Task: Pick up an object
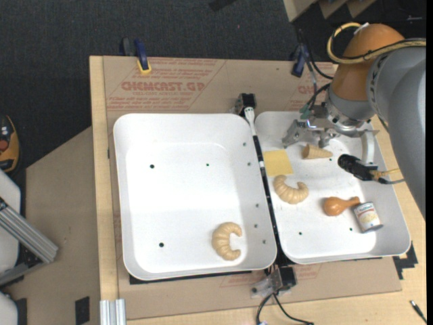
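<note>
Nearest the camera is a pale croissant [227,241] in the left bin [176,195], alone there, across the seam from the yellow square [277,162] and closer to the viewer than it. The yellow square itself lies flat in the right bin [318,239], against the wall shared with the other bin. Just on the viewer's side of the square is a second croissant [291,191]. Further from the square, toward the arm's side, lie an orange-brown drumstick-shaped piece [337,205] and, touching or nearly touching its thin end, a small labelled can [367,217] tipped on its side. Beyond the square, toward the far wall, a small tan wedge [315,152] rests on the bin floor. The end effector [310,138] hangs right over that wedge, low in the bin. Whether it is spread or pressed together I cannot tell from this slant, and nothing can be seen pinched in it. My reading is that the pick is at the reach-and-descend step, with the wedge the likeliest target and no lift begun. The next move would call for a straight drop centred on the wedge, a firm close and a clean rise. The piece is small and low, so it could easily slide off or be missed. Both bins sit side by side on the bench [203,80].
</note>
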`<state>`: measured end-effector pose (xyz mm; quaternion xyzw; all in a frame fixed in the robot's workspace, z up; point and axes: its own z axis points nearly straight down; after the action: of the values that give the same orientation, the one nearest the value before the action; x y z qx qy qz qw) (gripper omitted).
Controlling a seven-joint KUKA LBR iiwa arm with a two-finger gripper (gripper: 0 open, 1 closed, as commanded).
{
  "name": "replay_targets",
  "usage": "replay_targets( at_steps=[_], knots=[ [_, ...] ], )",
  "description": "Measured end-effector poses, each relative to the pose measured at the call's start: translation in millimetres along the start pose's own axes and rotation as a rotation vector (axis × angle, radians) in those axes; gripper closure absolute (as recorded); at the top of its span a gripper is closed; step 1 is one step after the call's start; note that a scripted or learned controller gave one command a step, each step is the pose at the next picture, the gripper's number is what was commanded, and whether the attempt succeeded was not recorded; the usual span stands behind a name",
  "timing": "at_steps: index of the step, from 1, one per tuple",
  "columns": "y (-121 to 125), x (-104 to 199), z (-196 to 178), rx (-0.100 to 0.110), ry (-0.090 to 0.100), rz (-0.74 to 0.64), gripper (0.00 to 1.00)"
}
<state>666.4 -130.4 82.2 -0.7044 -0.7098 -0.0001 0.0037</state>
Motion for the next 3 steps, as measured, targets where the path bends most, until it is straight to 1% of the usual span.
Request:
replay_targets(
  at_steps=[1, 2, 3],
  knots=[
    [0.8, -6.3, -14.1, -0.007, -0.006, 0.005, 1.0],
    [2.4, 91.8, -109.0, -0.015, -0.004, -0.002, 1.0],
    [-8.6, 158.2, -219.4, -0.02, -0.003, -0.002, 1.0]
  ],
)
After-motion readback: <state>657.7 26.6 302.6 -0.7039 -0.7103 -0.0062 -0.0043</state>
